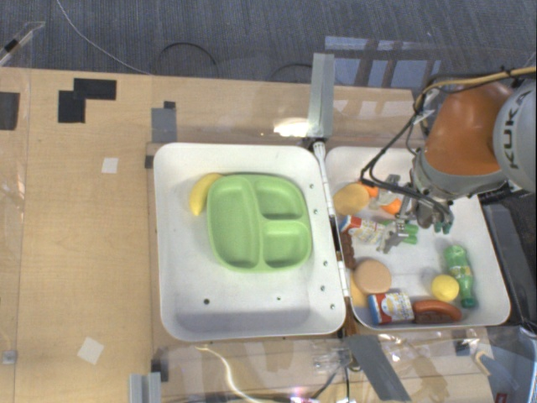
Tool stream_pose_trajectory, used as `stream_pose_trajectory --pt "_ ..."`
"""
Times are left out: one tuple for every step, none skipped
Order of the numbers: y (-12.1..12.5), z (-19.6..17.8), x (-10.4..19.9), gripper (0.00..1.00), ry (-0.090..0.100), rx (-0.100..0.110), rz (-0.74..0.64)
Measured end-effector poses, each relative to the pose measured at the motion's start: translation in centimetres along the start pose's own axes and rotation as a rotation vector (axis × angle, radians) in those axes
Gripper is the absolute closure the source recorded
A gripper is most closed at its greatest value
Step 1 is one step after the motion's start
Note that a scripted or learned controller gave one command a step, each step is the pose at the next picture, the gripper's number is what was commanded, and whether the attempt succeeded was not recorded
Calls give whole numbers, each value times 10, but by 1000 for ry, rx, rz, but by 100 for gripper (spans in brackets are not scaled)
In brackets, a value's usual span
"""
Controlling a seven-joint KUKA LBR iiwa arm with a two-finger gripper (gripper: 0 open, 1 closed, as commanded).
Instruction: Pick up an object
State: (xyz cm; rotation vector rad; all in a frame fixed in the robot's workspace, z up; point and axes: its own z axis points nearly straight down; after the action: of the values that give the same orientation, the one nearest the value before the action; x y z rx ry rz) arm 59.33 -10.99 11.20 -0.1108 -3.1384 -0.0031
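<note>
poised low over the right bin [495, 296], the end effector [401, 233] hangs among a crowd of small items; whether it is spread or closed, and whether anything sits in it, cannot be told from this slanted overhead view, because the orange-banded wrist [460, 137] covers much of it.

candidates for the pick lie all around it: an orange round fruit [352, 197] at about ten o'clock, a tan disc [372, 274] at seven o'clock, a labelled can [391, 306] further down at six, a lemon [445, 288] at four o'clock and a green bottle [458, 269] near it. a brown sausage-like piece [436, 311] lies against the bin's lower wall.

the main risk, as i judge it, is clutter: a descent here could land on two things at once, or nudge one aside and close on nothing. round pieces like the fruit and lemon may roll out of a pinch. items against the wall leave little room.

the left bin [180, 309] holds a green divided plate [257, 222] with a banana [200, 193] at its ten o'clock edge.
</note>
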Motion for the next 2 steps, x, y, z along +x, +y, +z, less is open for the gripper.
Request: stream_pose_trajectory --pt "10 8 -43 0 -35 2 81" --pt "27 20 -33 0 -21 3 -54"
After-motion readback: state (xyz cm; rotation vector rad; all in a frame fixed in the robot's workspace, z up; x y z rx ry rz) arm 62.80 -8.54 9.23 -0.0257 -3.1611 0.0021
